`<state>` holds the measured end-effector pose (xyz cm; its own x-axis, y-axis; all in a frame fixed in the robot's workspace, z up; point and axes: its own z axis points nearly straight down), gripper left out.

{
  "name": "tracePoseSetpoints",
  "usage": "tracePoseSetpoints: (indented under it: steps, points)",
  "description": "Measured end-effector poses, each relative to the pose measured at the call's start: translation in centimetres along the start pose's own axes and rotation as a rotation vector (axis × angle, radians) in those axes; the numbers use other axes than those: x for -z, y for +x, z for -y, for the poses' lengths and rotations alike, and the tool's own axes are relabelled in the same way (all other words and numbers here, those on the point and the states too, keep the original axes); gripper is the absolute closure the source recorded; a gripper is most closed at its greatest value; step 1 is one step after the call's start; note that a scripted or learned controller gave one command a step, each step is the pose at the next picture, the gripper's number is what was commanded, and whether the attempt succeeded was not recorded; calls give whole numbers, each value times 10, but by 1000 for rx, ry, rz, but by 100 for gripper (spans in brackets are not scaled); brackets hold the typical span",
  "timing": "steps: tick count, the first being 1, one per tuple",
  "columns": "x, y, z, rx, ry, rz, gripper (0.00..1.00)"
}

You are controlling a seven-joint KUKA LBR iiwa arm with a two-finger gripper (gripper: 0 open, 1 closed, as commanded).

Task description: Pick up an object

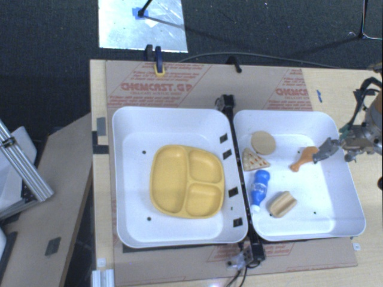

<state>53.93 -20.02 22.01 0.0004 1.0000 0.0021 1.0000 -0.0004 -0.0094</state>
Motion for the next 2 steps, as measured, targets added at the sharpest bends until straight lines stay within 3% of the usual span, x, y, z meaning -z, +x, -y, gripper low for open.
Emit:
tracePoseSetpoints:
  steps: [1, 2]
  points:
    - [6, 0, -3, 3, -11, 3, 0]
    - [-54, -6, 1, 1, -6, 1, 0]
